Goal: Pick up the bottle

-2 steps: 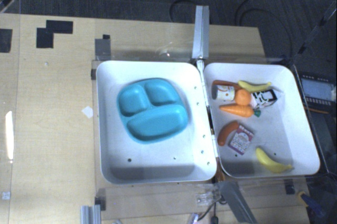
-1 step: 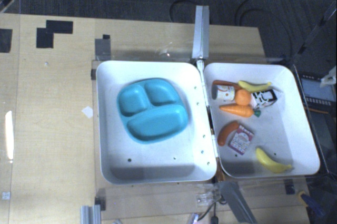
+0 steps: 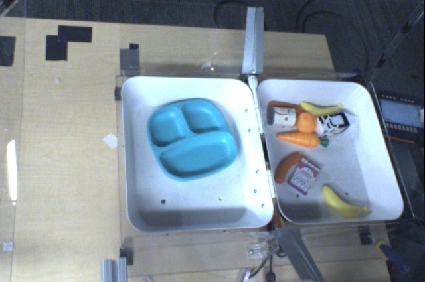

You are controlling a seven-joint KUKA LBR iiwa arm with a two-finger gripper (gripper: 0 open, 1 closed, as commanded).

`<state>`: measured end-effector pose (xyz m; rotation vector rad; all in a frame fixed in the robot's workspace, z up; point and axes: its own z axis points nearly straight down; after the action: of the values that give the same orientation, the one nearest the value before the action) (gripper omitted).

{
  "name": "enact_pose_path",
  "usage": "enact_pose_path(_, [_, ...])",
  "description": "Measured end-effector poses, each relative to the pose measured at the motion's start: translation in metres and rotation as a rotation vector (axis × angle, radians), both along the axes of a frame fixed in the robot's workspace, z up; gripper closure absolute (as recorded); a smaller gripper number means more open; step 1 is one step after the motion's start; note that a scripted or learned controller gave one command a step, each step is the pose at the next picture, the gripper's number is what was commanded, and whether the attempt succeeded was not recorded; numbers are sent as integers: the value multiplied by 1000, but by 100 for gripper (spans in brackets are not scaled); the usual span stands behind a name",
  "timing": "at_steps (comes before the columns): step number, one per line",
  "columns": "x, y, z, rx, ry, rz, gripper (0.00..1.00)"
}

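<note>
The bottle (image 3: 282,115) lies on its side in the right bin (image 3: 378,141), near the bin's back left corner. It is small, with a white label and a brown end pointing left. An orange ball-shaped fruit (image 3: 305,123) touches its right end. A carrot (image 3: 298,139) lies just in front of it, and a yellow banana (image 3: 321,107) lies just behind and to its right.
The right bin also holds a black-and-white pack (image 3: 335,123), a brown sausage (image 3: 285,167), a pink packet (image 3: 304,176) and a second banana (image 3: 343,202). The left bin (image 3: 136,161) holds a blue divided plate (image 3: 192,138). A metal post (image 3: 254,42) stands behind the bins.
</note>
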<state>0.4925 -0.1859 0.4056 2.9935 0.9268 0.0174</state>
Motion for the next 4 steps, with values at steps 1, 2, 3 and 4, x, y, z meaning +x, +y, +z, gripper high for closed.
enact_pose_path(1, [44, 41, 30, 3, 9, 52, 100])
enact_pose_path(2, [15, -15, 30, 6, 8, -338, 100])
enact_pose_path(3, [16, -15, 41, 5, 6, -330, 100])
enact_pose_path(4, [18, -14, 52, 3, 3, -320, 100])
